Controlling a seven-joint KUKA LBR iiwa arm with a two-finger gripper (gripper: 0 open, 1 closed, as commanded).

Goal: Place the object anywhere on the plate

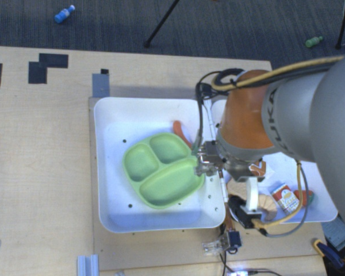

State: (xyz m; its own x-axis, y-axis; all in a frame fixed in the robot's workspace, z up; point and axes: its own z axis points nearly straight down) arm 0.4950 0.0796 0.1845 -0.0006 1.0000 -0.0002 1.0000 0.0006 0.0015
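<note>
A green plate (161,168) with three compartments lies in the left white bin (112,154). An orange carrot-like piece (180,130) rests on the bin floor just past the plate's upper right rim. My gripper (207,163) hangs below the orange-banded wrist, at the plate's right edge near the wall between the two bins. The wrist hides most of it from above. Whether anything is in the gripper cannot be told from this angle.
The arm covers much of the right bin (322,211). Beside it lie a small red and white carton (285,198), a tan piece (267,204) and a reddish item (308,198). Cables loop around the wrist. Bare wooden bench stretches to the left.
</note>
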